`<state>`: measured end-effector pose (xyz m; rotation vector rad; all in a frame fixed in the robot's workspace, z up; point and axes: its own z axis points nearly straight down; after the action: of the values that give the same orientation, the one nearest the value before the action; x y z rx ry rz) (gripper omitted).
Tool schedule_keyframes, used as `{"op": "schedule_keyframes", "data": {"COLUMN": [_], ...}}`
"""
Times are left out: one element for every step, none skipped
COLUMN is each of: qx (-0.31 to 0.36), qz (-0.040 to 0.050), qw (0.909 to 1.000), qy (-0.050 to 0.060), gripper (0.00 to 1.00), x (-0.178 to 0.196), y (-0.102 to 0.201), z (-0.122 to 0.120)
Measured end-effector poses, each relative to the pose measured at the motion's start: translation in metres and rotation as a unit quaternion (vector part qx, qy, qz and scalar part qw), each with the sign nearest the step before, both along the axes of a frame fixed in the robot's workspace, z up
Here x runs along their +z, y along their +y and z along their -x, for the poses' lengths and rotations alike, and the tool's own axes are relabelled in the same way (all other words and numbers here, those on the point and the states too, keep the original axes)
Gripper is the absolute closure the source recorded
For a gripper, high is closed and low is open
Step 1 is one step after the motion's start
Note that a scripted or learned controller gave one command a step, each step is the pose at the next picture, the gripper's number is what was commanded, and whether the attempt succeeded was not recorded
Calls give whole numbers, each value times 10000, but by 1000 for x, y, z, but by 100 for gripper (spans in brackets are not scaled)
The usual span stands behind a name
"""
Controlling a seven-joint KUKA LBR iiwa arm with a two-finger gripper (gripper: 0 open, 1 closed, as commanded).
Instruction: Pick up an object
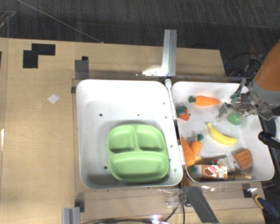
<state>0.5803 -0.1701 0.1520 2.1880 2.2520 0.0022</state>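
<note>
Wooden bench (37, 148) carries two white bins. Gripper (231, 112) sits in the right bin (266, 171), apparently clamped on a small green object (234, 119) above the banana (221, 135).

Bright, even light; soft shadows

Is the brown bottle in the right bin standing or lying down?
Lying down: the bottle rests on its side along the right bin's near wall.
</note>
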Motion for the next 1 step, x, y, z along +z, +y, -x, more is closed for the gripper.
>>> {"op": "schedule_keyframes", "data": {"qx": [-317], "qz": [5], "qw": [9995], "qy": [-25], "gripper": [0], "x": [60], "y": [-1], "z": [-43]}}
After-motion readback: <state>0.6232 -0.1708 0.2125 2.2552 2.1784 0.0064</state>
